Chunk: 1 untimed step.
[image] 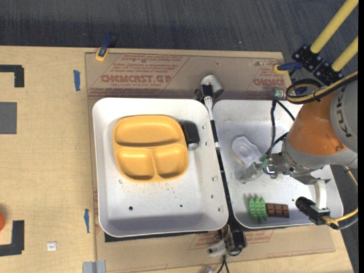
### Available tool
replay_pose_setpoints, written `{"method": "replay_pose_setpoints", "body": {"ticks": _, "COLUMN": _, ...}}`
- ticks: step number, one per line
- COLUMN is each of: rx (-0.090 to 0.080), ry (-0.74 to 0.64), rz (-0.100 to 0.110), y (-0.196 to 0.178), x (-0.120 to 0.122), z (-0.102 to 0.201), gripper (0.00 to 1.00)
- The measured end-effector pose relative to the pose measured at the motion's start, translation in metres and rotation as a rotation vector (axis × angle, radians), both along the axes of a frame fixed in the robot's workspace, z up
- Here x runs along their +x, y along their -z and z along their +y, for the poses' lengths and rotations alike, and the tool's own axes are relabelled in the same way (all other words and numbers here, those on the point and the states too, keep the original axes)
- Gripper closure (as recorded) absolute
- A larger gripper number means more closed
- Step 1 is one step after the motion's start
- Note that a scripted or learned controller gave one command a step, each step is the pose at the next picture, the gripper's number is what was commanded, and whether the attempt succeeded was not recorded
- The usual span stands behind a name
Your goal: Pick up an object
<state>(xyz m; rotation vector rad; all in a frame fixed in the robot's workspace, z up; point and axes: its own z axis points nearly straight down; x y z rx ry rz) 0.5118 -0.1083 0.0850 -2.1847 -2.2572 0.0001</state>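
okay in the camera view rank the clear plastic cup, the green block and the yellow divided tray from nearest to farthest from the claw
From the claw:
1. Clear plastic cup, just above it in the right bin.
2. Green block, below it near that bin's front edge.
3. Yellow divided tray, across in the left bin.

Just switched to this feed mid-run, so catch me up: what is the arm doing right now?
The KUKA arm reaches in from the right over the right bin. Its gripper is low inside that bin, beside a clear plastic cup lying on its side; I cannot tell whether it has a grip on anything. A green toothed block and a brown block lie near the bin's front edge. The left bin holds a yellow divided tray with a small black object next to it.
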Motion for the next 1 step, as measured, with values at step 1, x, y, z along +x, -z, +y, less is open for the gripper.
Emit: {"method": "replay_pose_setpoints", "body": {"ticks": 1, "rx": 0.000, "ry": -0.180, "rz": -0.002, "y": -0.0002, "x": 0.0845, "z": -0.0038, "gripper": 0.00}}
